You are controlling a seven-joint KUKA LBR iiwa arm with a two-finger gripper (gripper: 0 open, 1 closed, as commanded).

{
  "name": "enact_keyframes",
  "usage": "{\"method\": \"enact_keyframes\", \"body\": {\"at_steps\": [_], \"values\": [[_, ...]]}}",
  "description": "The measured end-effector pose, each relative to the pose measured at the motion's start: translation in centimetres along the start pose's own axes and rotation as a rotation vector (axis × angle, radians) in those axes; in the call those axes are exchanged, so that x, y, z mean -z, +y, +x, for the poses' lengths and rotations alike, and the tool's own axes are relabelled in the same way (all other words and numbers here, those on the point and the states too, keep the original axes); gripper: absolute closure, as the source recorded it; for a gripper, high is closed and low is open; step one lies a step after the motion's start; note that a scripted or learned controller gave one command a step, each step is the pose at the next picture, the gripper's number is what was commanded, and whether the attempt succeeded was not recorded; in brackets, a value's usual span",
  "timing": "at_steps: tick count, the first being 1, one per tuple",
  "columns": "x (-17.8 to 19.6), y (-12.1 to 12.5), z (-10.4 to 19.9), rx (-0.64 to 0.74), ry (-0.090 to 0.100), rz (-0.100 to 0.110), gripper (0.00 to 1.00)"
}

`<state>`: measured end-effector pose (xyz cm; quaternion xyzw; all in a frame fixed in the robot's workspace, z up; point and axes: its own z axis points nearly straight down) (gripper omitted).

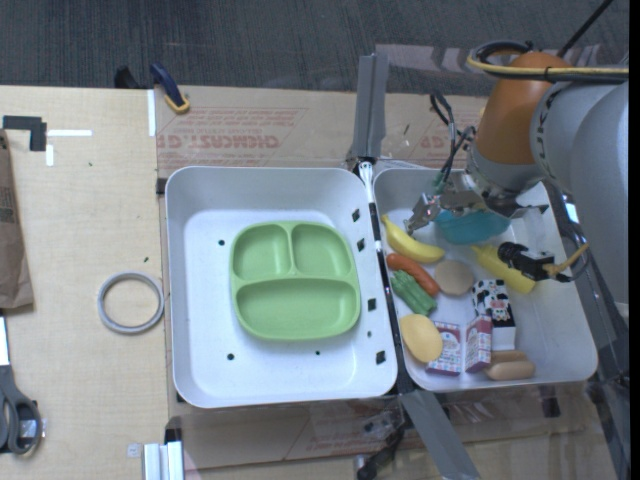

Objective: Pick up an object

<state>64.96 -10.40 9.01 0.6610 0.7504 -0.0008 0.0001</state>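
So the KUKA arm [560,118] comes in from the right and hangs over the back part of the right bin [570,363], orange band up top and the wrist bent down toward the bin's left side. The gripper [428,211] sits low just above a teal bowl [472,228], right at the bowl's left rim. Honestly I cannot tell how wide the fingers are or whether they've got anything, it's all dark metal and cables there.

Right bin is packed with toy food: a banana [410,242] just below the gripper, a second banana [503,266] on the other side of the bowl, a carrot [414,272] and a green pea pod [409,293] beside each other, a tan round piece [454,277], a yellow lemon-ish thing [421,339], a cow-print milk carton [491,302], a small pink and white box [450,348], and a hot dog bun [508,369] at the front edge.

Left bin [190,268] holds a green divided plate [295,280] lying flat in the middle. Out on the bench to the left lies a tape ring [131,302].
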Motion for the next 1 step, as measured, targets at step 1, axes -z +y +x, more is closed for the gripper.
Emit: {"method": "enact_keyframes", "body": {"at_steps": [1], "values": [[-0.05, -2.74, -6.36, -0.291, 0.012, 0.0, 0.0]]}}
